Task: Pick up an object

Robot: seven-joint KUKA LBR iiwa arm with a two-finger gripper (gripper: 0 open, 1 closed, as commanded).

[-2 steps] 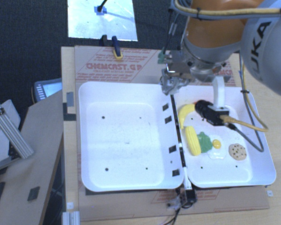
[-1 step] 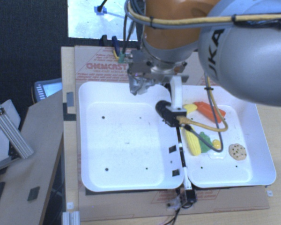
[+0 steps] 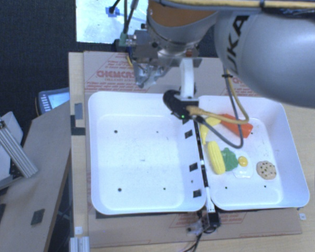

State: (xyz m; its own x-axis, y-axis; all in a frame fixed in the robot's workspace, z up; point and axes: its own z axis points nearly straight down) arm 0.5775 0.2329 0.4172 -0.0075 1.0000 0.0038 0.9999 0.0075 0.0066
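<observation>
Above the far rim of the left bin: gripper (image 3: 146, 79) hangs here, at the line where the left bin (image 3: 97, 140) meets the printed cardboard (image 3: 107, 75) behind it.
Gripper state: cannot tell whether it is released or clenched. The tip is small and blurred under the wrist.
Room nearest the gripper: plain white floor of the left bin, running from below the gripper toward the camera, marked by a few small dark dots.
Edges: the far rim of the left bin is right under the gripper. The seam between the two bins is to view-right of it, and the raised outer wall of the left bin is to view-left.
Objects: all sit in the right bin (image 3: 252, 196), view-right of the gripper and nearer the camera, well apart from it.
Corn cob (image 3: 216, 157): just past the seam. Its long axis runs roughly along the seam, far end to near end, lying flat.
Green piece (image 3: 231, 159): touching the corn cob on the side away from the gripper.
Carrot (image 3: 237, 124): the object closest to the gripper. Its long axis runs across the bin, tilted slightly toward the camera at its view-right end. Which end is the tip cannot be told.
Small yellow ball (image 3: 243, 161): just beside the green piece.
Cookie (image 3: 266, 169): farthest from the gripper, flat, with open floor around it on the near side.
Right bin room: bare strip along its near wall.
</observation>
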